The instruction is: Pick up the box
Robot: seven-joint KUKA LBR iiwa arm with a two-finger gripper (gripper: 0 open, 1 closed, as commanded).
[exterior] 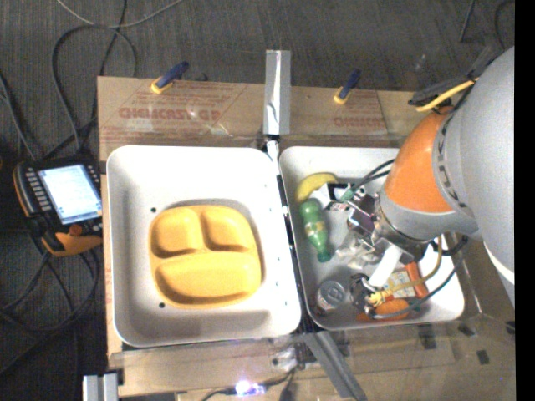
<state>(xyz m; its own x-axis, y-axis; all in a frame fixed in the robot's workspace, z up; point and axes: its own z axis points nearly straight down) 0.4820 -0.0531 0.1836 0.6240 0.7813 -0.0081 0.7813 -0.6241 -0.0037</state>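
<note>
The box (pixel 410 285), a small orange and white carton, lies flat near the front right corner of the right bin (pixel 443 312). My gripper (pixel 361 242) hangs over the middle of that bin, below the orange wrist band, just left of and behind the box. The arm hides part of the box's far edge. Nothing can be seen held at the gripper.
A banana (pixel 314 185) and a green bottle (pixel 315 229) lie along the right bin's left side, with a silver can (pixel 331 294) at its front and an orange item (pixel 389 308) beside the box. The left bin (pixel 125 182) holds a yellow compartment tray (pixel 205 253).
</note>
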